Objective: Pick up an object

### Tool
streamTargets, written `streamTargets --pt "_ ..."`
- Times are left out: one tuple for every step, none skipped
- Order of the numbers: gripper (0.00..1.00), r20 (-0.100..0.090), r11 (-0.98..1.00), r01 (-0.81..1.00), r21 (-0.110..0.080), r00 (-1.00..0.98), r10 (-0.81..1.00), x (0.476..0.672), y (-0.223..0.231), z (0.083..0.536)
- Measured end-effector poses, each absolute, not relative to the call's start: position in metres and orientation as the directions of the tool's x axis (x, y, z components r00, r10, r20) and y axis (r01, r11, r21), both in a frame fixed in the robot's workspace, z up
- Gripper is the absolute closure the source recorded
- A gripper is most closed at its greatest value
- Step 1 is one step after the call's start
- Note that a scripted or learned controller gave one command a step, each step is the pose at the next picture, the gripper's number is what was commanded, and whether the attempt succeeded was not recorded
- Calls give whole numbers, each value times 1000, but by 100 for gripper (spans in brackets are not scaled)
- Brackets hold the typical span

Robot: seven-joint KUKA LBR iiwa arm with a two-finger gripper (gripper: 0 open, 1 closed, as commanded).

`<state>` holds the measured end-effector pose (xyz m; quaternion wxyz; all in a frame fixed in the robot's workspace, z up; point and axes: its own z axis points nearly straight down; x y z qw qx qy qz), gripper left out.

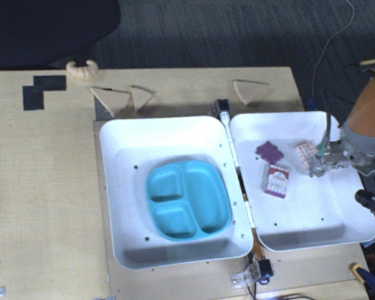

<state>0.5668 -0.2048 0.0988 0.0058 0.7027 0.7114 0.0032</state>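
In the right bin (308, 224) lie three small things. A purple piece (269, 151) sits toward the back left. Just in front of it lies a small box (277, 181) with a red and white pattern. A pale pinkish block (305, 151) sits further right. My gripper (316, 163) reaches in from the right, low over the bin floor, right beside the pinkish block and touching or nearly touching its right side. The grey wrist and orange band (372, 111) sit behind it at the frame's right.
The left bin (122, 183) holds a blue three-compartment tray (188, 199). A ridge (238, 174) divides the two bins. The wooden bench (44, 207) stretches out to the left. Cables and clips (257, 273) lie at the front between the bins.
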Motion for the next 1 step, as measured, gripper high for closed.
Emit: streamTargets --pt "0 -4 12 1000 12 -12 1000 567 -205 99"
